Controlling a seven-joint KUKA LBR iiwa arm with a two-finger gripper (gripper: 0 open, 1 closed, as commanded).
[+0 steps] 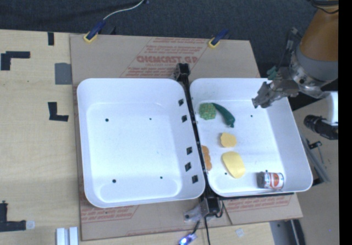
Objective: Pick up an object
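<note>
White bins: two sit side by side on the tabletop [33, 128]; the left bin [132, 139] holds nothing I can make out.
Right bin [286, 128]: a green broccoli-like piece [207, 111] touching a dark green pepper [224, 113], a small yellow piece [228, 140], a larger yellow piece [234, 164], an orange bit [205, 157] against the dividing wall, and a small can [270, 180] lying on its side near the front corner.
Hand [264, 98]: hovers above the right bin's far right edge, nothing between its fingers; open or closed, I cannot tell.
Risk: the pieces are small and low, so a slightly off descent could probably close on air or nudge one away; the can may roll.
</note>
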